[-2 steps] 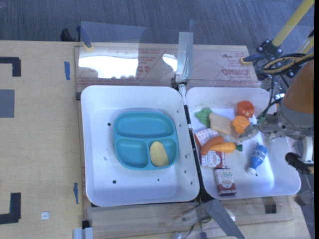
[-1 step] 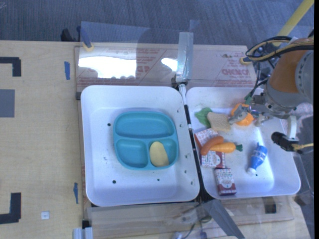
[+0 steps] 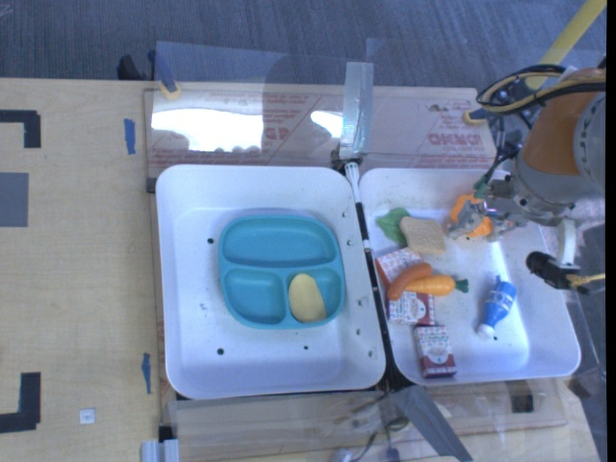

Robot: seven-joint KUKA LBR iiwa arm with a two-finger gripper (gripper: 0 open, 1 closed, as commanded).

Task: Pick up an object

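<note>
1. Reached in from the right: arm (image 3: 563, 147), grey with an orange band, over the upper part of the right bin (image 3: 549, 349).
2. Gripper (image 3: 474, 221) hung low near that bin's back, just above a small orange thing (image 3: 464, 205); fingers too blurred to say whether spread or closed, and nothing plainly seen between them.
3. Lay just left of the gripper: a tan slice of bread (image 3: 422, 236), partly over a green leaf (image 3: 391, 223).
4. Lay below these, near the bin's left wall: a carrot (image 3: 423, 282) across a red and white carton (image 3: 404, 287), possibly two cartons stacked.
5. Stood apart toward the front edge: a second carton (image 3: 434, 349).
6. Lay tilted right of the carrot: a blue bottle (image 3: 497, 306).
7. Sat in the left bin (image 3: 183, 258): a blue tray (image 3: 279, 268) with a yellow potato (image 3: 306, 297) in its lower right compartment.
</note>
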